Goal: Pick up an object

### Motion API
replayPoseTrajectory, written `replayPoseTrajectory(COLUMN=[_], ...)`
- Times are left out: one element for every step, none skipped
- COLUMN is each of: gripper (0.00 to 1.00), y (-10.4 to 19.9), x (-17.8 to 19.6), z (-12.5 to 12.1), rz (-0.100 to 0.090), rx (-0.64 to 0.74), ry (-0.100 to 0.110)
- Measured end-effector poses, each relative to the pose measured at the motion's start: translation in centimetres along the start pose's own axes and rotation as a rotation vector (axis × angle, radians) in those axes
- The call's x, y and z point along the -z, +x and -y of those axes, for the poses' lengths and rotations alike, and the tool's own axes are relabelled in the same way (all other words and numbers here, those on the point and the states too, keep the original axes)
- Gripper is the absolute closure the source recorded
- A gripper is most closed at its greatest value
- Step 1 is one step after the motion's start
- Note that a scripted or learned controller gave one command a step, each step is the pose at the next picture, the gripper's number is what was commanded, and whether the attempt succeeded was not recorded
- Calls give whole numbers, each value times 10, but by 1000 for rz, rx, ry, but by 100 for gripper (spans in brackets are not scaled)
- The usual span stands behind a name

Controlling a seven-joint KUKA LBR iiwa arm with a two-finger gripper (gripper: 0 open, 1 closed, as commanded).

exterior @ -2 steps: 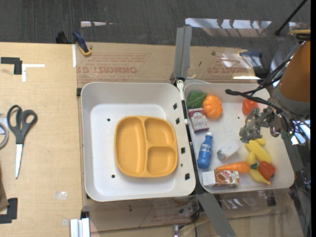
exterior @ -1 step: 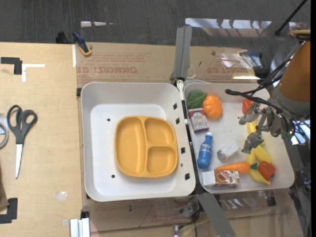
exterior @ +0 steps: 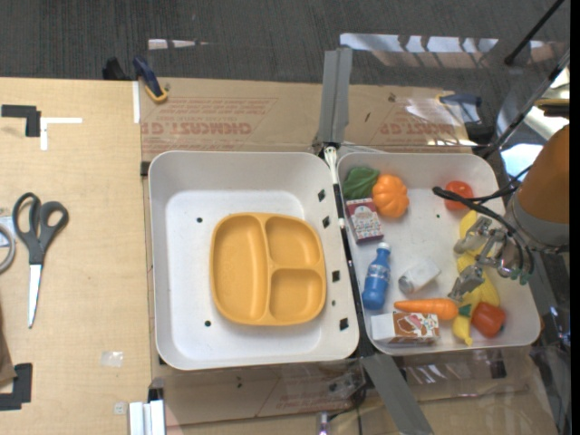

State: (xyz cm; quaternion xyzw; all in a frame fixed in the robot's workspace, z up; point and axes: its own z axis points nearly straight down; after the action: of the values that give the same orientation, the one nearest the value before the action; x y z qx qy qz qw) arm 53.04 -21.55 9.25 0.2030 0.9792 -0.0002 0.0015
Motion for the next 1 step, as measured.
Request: replayPoseTrajectory(gripper=[100], y=[-1], x=[10], z=[-2], rz=[3], rx=[5], ry=[0])
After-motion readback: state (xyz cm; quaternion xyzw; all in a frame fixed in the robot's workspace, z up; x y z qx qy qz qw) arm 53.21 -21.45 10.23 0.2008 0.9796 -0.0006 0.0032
